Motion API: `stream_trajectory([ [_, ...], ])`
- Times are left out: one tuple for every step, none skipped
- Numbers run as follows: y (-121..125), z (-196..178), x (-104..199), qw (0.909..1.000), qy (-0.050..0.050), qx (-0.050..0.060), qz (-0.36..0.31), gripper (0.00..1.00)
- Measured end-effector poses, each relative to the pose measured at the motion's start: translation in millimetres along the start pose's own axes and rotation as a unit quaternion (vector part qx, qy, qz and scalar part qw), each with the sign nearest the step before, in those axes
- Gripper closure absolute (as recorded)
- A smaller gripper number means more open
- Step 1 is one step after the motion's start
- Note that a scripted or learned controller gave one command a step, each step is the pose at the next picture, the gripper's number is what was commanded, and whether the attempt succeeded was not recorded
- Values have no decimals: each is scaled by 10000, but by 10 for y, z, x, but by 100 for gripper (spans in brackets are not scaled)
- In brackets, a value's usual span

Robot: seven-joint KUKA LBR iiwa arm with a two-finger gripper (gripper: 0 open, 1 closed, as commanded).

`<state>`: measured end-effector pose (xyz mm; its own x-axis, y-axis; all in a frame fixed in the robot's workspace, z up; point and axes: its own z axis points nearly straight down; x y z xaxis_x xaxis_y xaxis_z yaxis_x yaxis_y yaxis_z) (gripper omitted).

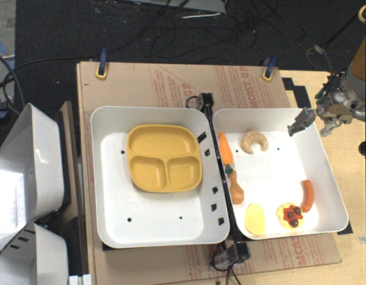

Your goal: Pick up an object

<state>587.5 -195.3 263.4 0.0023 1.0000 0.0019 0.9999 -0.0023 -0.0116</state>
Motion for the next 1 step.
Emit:
stream_trajectory([
  [22,-71,6,10000,-14,-59,-15,0],
])
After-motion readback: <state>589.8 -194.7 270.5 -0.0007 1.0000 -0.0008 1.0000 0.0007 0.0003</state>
